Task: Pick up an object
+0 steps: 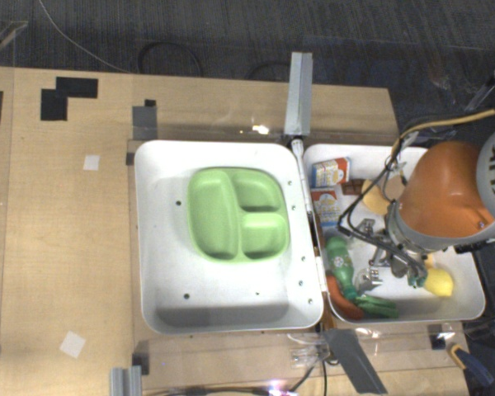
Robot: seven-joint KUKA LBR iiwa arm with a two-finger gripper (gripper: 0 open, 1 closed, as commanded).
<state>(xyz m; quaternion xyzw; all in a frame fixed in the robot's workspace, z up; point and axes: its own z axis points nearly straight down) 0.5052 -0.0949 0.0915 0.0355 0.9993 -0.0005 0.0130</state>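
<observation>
The arm's orange band hangs over the right bin, and my gripper reaches down into the bin's front half. Just left of it lie a green bottle-like object and, further front, a red and green vegetable toy. A yellow object sits to the gripper's right. At the back of the bin stand a small carton and a dark packet. No object shows clearly between the fingers.
The left bin holds a green divided tray. A metal post stands behind the seam between the bins. Cables loop over the back right of the right bin.
</observation>
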